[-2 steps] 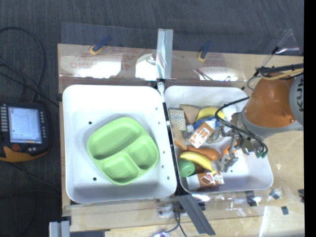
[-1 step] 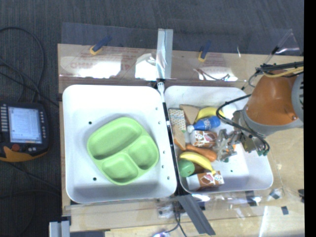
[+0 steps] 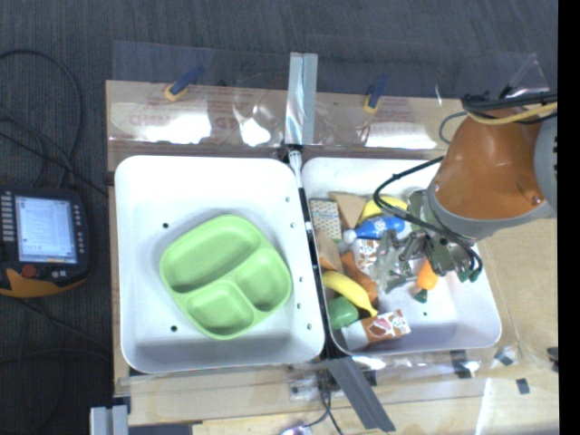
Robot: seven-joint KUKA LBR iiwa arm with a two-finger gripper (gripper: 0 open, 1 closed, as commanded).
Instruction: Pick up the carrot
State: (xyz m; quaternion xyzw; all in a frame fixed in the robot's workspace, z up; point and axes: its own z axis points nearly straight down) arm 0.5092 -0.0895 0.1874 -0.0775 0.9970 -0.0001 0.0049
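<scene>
A green tray (image 3: 227,275) lies in the left bin (image 3: 136,243).

The arm (image 3: 498,166) is cut off by the right edge and covers part of the right bin (image 3: 480,329). Whether the gripper (image 3: 403,261) grips the carrot (image 3: 424,277) cannot be told.

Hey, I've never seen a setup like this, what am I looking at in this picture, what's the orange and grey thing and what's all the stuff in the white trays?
One camera looks down at a slant on a bench with two shallow white bins. The orange and grey thing is a robot arm reaching in from the picture's right. Its gripper hangs low over the right bin, among toy groceries: a banana, a small carton, a green piece and an orange piece, probably the carrot, beside the gripper. I cannot tell whether anything is held. The left bin holds a green divided plate. Left of the bench lies a handheld control screen.
</scene>
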